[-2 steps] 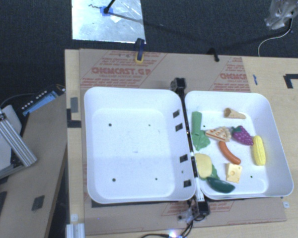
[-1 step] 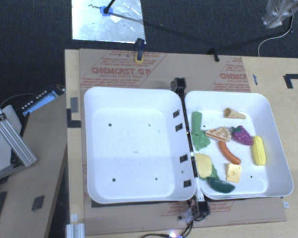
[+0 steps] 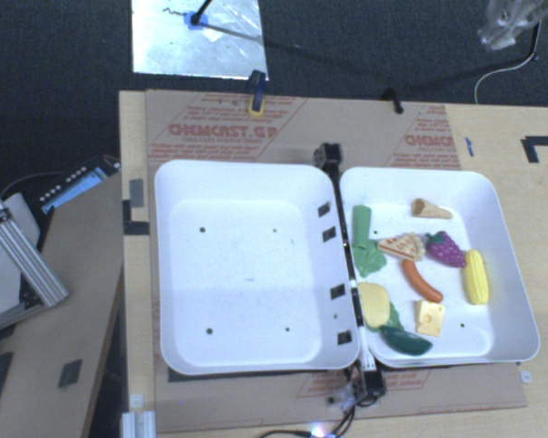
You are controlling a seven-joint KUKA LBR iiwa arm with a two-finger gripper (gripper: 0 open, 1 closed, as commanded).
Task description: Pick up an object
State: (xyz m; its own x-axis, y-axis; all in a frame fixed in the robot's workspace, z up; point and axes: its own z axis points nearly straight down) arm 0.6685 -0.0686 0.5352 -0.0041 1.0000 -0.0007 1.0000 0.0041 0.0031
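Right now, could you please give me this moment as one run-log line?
claw: top right, off the bins | right bin: toy foods, untouched | corn: right side | grapes: beside pizza slice

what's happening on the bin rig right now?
Nothing is being handled yet. The gripper sits high at the top right, away from both bins. All the toy food lies in the right bin: purple grapes, corn cob, hot dog, cheese cube, pizza slice and more. The left bin sits alongside it.

Gripper [image 3: 513, 12] high at far right, blurred, well above bench.
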